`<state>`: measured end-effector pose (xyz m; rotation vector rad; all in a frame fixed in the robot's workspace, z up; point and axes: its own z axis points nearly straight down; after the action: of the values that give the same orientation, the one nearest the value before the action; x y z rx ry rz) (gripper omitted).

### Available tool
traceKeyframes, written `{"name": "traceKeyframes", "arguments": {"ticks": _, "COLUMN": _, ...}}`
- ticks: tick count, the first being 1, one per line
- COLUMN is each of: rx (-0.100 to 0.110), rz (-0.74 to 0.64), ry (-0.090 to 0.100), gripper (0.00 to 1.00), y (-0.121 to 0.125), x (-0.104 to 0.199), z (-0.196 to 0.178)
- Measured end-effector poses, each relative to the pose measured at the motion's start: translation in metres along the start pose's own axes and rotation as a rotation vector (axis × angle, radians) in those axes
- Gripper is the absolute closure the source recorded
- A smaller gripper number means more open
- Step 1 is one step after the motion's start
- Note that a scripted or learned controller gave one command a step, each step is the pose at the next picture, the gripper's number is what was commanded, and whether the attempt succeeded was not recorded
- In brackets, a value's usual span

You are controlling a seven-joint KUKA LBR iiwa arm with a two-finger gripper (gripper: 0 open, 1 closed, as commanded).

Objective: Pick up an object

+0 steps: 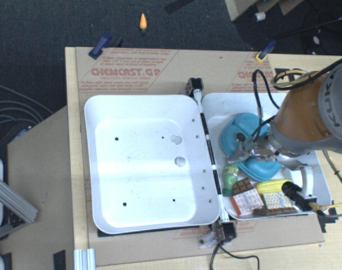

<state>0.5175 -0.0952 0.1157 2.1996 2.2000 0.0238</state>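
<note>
pincer [251,146] – finger state unclear, cannot tell | over blue bowl [242,129] in right bin [216,108] | bowl looks light, stiff, slick – take its rim

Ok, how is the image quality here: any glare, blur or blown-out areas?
Camera view: the left bin is overexposed, its floor washing to flat white with a bright band across it; the right bin's clutter stays readable; the arm looks soft and slightly blurred; the dark floor loses detail.
</note>
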Motion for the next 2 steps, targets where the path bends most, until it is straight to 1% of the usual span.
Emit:
{"name": "traceKeyframes", "arguments": {"ticks": 1, "rx": 0.032, "rz": 0.004, "ry": 0.009, "gripper": 0.0, "y": 0.092, "x": -0.004, "z": 0.026}}
{"name": "traceKeyframes", "arguments": {"ticks": 2, "rx": 0.01, "rz": 0.0, "ry": 0.005, "gripper": 0.0, "y": 0.036, "x": 0.002, "z": 0.025}}
